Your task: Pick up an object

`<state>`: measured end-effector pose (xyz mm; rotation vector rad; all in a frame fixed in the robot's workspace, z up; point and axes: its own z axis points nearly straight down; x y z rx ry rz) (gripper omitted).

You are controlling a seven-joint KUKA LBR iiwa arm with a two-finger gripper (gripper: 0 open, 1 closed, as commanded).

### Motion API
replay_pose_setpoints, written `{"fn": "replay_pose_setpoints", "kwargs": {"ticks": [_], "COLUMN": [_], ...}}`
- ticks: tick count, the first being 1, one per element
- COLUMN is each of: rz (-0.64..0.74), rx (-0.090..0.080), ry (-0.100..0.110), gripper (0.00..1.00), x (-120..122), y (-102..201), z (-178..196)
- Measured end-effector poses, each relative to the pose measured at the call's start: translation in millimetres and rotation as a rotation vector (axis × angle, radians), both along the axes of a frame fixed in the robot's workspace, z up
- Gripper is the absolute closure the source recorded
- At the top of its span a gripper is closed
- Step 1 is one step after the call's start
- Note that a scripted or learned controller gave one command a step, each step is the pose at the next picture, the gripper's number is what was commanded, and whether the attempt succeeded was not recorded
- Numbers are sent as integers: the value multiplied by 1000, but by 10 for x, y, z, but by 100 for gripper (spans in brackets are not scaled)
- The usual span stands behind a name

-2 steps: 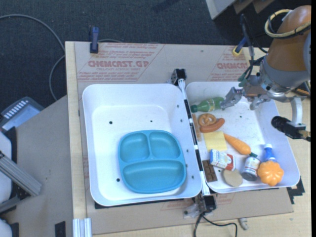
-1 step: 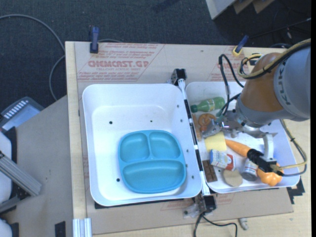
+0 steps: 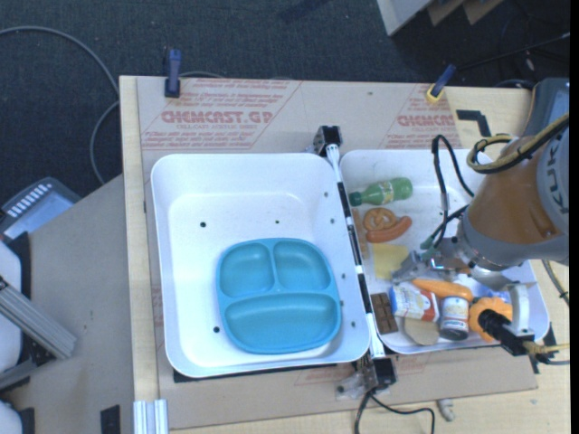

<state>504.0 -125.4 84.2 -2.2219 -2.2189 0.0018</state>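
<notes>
Your claw (image 3: 425, 265) sits low in the right bin (image 3: 362, 165), and you cannot tell how it is set. Around it crowd a green bottle (image 3: 382, 191), a sausage (image 3: 387, 229), a yellow block (image 3: 391, 260) and a small jar (image 3: 455, 316). An orange carrot (image 3: 443, 289) lies just beside the claw. The left bin (image 3: 181, 188) holds a blue divided plate (image 3: 279, 294).

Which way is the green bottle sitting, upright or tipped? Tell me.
Tipped. The green bottle lies on its side at the far end of the right bin, its length running across the bin, just beyond the hot dog.
</notes>
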Motion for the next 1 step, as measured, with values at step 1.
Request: {"fn": "replay_pose_setpoints", "kwargs": {"ticks": [1], "rz": [3], "rx": [0], "ry": [-3], "gripper": [0], "x": [877], "y": [242], "z": [7]}}
